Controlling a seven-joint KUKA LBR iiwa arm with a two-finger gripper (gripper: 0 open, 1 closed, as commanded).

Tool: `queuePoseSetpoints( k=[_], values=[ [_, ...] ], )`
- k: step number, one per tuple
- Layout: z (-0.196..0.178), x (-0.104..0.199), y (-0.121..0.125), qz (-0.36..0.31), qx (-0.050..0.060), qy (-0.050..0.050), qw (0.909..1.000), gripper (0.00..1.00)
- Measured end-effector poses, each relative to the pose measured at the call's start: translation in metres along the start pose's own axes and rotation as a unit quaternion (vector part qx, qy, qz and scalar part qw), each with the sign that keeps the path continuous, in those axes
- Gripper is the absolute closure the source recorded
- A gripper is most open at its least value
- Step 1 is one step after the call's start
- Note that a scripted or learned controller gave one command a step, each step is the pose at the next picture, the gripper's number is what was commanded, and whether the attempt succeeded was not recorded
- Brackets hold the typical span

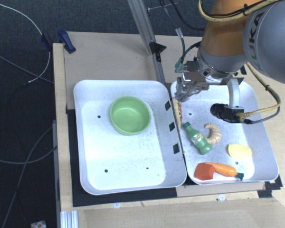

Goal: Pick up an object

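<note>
Left bin [90, 175]: green bowl [129, 115]. Right bin [263, 146]: green bottle [198, 139], carrot [222, 169]. Hand [183, 97] at far left corner; grip state cannot be told.

Glossy green plastic bowl [130, 115]; smooth white plastic bins [133, 175].

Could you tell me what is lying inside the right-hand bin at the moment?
The right bin holds a green bottle, a croissant, a yellow piece and a carrot on something red. The arm covers its far end.
</note>
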State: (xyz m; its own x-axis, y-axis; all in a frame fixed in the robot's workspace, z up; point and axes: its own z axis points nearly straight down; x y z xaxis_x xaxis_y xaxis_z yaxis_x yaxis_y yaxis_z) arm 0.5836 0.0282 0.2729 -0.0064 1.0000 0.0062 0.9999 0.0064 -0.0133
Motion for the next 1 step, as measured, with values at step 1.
queuePoseSetpoints(
  k=[1],
  values=[
    [0.0,0.0539,-0.007,0.0,0.0,-0.001,1.0,1.0]
  ],
)
